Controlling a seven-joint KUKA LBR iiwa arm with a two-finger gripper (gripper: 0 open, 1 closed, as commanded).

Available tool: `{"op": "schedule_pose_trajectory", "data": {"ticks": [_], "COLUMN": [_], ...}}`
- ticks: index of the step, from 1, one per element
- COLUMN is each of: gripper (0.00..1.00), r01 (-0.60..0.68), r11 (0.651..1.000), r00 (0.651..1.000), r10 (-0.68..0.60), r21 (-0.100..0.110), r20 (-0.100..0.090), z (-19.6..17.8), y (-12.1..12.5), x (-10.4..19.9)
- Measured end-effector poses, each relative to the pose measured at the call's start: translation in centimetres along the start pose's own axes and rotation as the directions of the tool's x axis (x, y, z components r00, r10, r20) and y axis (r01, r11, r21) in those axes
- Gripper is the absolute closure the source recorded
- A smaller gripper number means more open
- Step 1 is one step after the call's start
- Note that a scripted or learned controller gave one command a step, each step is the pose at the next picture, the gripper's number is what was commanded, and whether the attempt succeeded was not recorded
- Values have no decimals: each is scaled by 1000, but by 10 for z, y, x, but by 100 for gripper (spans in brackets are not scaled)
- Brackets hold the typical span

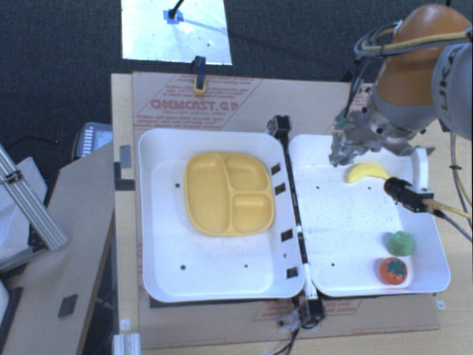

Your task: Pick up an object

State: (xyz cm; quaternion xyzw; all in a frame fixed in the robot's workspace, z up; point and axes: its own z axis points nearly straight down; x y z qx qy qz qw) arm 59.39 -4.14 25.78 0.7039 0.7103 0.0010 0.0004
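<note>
A yellow banana [367, 172] lies near the back of the right bin [347, 265]. A green object [400, 242] and a red tomato-like object [393, 271] sit near that bin's front right corner. My gripper [341, 156] hangs over the back of the right bin, just left of the banana, with nothing seen between its fingers. A yellow divided plate [228, 193] lies in the left bin [166, 272].
A black divider strip [290, 205] runs between the two bins. A cardboard sheet [199, 102] lies under the bins. A yellow clamp [199, 76] stands at the back. Bare floor of the right bin spreads left of the green object.
</note>
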Motion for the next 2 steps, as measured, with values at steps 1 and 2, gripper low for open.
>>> {"op": "schedule_pose_trajectory", "data": {"ticks": [1, 2], "gripper": [100, 100], "r01": [0, 0], "r11": [1000, 1000], "r00": [1000, 1000], "r10": [0, 0], "r21": [0, 0], "r20": [0, 0], "z": [1, 0], "y": [6, 3], "x": [48, 98]}}
